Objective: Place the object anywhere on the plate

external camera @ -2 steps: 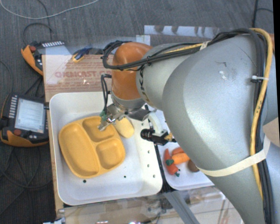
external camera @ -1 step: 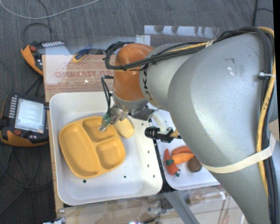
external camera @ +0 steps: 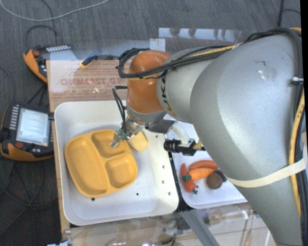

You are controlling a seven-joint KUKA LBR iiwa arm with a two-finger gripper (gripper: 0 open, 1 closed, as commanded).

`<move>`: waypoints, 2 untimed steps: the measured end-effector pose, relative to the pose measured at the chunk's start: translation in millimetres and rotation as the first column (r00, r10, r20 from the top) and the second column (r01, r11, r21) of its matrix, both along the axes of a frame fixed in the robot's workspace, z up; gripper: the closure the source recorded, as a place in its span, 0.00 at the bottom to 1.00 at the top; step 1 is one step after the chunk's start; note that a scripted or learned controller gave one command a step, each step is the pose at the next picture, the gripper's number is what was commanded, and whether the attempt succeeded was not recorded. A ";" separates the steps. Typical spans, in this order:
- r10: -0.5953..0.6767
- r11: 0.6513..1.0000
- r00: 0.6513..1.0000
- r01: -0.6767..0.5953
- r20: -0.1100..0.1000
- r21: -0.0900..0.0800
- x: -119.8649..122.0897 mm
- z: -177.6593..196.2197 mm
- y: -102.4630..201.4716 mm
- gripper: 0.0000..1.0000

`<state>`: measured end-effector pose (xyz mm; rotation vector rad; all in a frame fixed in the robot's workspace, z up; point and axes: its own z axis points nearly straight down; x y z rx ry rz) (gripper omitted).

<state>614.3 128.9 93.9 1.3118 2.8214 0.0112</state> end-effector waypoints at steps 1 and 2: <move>-0.215 0.976 0.977 0.215 -0.013 0.015 -1.2 -0.6 -0.5 1.00; -0.167 0.986 0.986 0.168 -0.013 0.012 0.3 -0.7 -1.7 1.00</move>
